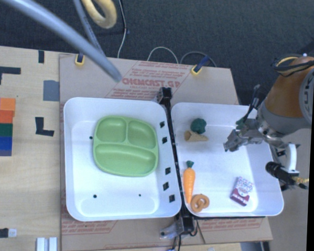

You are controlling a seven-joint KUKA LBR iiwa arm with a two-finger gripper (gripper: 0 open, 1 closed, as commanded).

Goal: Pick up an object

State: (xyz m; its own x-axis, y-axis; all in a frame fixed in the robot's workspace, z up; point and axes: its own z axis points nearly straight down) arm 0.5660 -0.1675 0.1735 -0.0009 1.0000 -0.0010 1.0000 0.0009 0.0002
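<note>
Nothing is being held yet: gripper point(233, 143) is hovering over the right bin point(257, 209), upper right area; can't tell its state from this angle. The whole pick is looking undone. Candidates are sitting in that bin: carrot point(188, 182) and pretzel point(199, 202) touching near the left wall, green ball on a wedge point(198, 128) up top, purple packet point(241, 191) lower right. Green tray point(126, 147) is occupying the left bin point(74, 197).

2 bins point(72, 144), 1 tray point(126, 146), 5 toys point(188, 180).
</note>
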